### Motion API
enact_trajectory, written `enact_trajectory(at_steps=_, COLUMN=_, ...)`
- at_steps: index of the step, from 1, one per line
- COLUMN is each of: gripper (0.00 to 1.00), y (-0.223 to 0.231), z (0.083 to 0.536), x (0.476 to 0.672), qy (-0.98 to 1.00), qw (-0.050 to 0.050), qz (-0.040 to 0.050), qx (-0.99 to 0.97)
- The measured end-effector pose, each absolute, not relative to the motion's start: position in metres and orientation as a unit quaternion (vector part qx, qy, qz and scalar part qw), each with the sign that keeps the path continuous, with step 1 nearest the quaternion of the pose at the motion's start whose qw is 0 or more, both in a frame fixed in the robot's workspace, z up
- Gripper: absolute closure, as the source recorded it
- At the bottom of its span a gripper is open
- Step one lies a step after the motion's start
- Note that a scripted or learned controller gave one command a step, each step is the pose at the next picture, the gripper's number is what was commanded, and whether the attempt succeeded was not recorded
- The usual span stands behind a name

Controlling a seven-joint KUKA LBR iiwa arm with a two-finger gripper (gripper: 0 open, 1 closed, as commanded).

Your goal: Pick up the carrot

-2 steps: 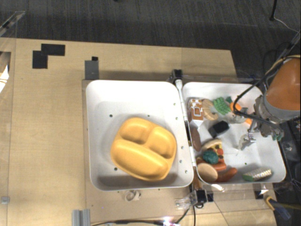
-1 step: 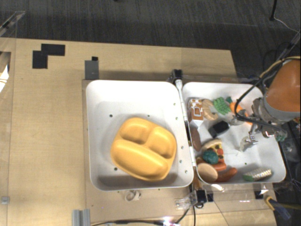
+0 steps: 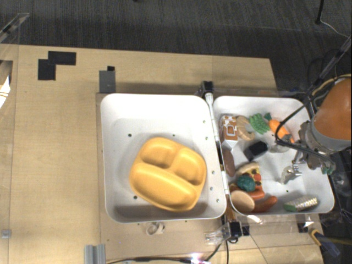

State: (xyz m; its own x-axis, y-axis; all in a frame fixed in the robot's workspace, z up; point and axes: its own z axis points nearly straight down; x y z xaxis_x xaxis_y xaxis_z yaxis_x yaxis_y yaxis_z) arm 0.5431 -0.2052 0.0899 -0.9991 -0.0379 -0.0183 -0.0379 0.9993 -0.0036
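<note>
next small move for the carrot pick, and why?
Probably shift the tool toward the far-left part of the right bin. The carrot, orange with a green top, lies near the far wall, apart from the tool, which hangs lower right of it.

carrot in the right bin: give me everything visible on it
The carrot is a small toy, plastic by the look: a bright orange body with a ruffled green top pointing left. It lies flat near the back wall of the right bin, right of a brown-and-white packet and above a black block. A dark cable crosses its orange end, which is partly hidden. The gripper hangs nearer the bin's front, apart from it.
</note>
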Motion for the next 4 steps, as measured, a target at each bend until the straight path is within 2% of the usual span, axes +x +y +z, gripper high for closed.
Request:
enact_trajectory(at_steps=1, gripper=0.0, y=-0.206, z=0.09, x=0.513, qy=0.998, qw=0.009, qz=-0.0024, qx=-0.062)
enact_trajectory(at_steps=2, gripper=0.0, y=-0.178, z=0.09, x=0.501, qy=0.97, qw=0.009, qz=-0.0046, qx=-0.243)
enact_trajectory(at_steps=3, gripper=0.0, y=-0.182, z=0.089, x=0.604, qy=0.995, qw=0.008, qz=-0.001, qx=-0.103)
enact_trajectory(at_steps=4, gripper=0.0, y=-0.205, z=0.088, x=0.604, qy=0.999, qw=0.007, qz=-0.001, qx=-0.042)
